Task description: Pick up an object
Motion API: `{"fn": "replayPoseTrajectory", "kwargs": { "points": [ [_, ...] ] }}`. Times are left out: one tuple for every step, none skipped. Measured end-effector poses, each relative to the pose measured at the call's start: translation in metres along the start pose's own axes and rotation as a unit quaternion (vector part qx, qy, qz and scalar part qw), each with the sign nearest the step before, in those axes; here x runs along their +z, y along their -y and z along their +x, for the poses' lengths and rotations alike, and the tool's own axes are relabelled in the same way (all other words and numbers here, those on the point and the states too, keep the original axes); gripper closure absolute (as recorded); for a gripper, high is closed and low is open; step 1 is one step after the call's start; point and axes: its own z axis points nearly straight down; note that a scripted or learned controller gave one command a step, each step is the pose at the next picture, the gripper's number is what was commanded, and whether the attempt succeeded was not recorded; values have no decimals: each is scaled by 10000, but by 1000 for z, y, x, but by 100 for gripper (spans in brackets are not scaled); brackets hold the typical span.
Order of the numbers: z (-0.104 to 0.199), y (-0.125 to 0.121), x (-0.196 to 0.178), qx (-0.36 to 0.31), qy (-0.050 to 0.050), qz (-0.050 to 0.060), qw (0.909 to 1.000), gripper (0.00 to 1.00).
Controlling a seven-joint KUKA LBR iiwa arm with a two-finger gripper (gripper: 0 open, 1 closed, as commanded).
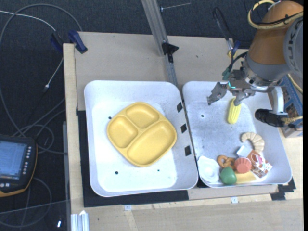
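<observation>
Two white bins sit side by side: the left bin (pixel 96 129) holds a yellow divided plate (pixel 141 134), the right bin (pixel 207 134) toy food. The gripper (pixel 226 94) hovers with fingers spread, apparently holding nothing. Just right of it lies a corn cob (pixel 234 111), probably light, stiff, slick plastic; best pinched across its middle. More toys (pixel 240 165) crowd the near corner.
</observation>
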Motion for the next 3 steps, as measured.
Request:
{"fn": "replayPoseTrajectory", "kwargs": {
  "points": [
    [0,0,0,1,0,-1,10000,0],
    [-6,2,44,7,5,18,10000,0],
    [-1,-6,93,0,1,22,10000,0]
  ]
}}
